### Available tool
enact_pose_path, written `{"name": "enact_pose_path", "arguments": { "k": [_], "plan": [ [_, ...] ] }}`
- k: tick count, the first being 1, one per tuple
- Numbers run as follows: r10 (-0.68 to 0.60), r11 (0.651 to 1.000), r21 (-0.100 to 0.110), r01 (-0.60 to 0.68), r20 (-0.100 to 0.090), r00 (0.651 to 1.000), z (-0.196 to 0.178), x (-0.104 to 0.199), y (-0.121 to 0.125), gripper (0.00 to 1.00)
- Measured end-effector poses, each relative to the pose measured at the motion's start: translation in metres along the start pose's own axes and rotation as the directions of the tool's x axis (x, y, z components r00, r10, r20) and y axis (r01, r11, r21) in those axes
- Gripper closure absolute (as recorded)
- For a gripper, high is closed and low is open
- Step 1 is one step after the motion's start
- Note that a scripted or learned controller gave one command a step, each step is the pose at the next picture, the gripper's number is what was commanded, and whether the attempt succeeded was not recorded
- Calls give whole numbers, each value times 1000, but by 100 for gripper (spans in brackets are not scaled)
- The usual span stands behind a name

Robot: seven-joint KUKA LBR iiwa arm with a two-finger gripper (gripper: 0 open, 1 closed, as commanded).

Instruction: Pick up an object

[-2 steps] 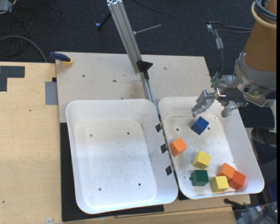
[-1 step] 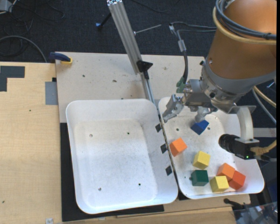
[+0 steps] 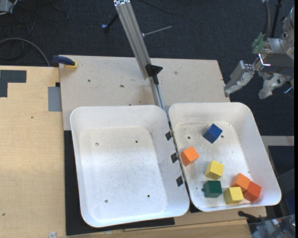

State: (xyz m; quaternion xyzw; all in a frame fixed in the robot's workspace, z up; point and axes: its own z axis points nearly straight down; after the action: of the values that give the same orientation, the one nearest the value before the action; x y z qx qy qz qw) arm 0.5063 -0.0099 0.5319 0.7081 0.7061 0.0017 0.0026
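Your gripper hangs with jaws spread wide and holding nothing, above the right bin's far rim, so the blue cube lies nearest, below-left inside it.

Two shallow white plastic bins: left, right, touching, black clips on the seam. Both sit on a speckled beige board. Slanted silver aluminium rail at 12 o'clock. Blue-and-yellow clamp at 10. Pale wooden tabletop at 9.
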Motion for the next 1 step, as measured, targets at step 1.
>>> {"name": "enact_pose_path", "arguments": {
  "k": [1],
  "plan": [
    [-7, 1000, 10, 7, -1, 1000, 5, 3, 0, 0]
  ]
}}
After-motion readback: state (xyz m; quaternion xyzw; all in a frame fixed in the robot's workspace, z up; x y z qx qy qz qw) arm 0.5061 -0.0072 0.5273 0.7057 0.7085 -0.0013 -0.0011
